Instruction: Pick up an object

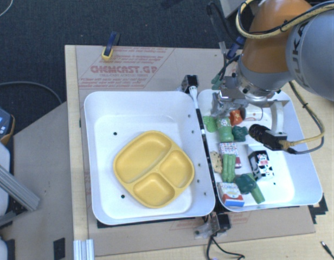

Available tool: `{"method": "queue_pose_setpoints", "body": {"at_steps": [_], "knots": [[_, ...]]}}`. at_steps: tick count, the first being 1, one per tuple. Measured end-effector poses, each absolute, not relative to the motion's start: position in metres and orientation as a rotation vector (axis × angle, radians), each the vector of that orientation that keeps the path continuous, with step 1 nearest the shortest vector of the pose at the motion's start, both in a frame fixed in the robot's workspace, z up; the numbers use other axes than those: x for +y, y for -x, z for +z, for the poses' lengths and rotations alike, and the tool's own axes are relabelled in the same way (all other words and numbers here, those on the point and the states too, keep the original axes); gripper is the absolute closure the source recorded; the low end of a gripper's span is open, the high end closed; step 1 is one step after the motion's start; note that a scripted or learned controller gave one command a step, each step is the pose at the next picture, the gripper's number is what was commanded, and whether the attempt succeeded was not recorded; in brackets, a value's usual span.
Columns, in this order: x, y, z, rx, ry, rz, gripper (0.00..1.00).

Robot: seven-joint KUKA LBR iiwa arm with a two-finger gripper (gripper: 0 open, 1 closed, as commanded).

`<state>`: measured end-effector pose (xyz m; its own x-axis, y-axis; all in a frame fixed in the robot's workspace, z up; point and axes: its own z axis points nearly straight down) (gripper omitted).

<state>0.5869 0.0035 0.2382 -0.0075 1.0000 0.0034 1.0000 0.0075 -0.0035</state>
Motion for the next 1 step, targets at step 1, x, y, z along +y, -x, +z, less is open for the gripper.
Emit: {"method": "queue_pose_setpoints", "body": {"at_steps": [1], "knots": [[0.0599, -0.5822, 0.2202, -2.224, 2.212, 0.004, 1.0]]}}
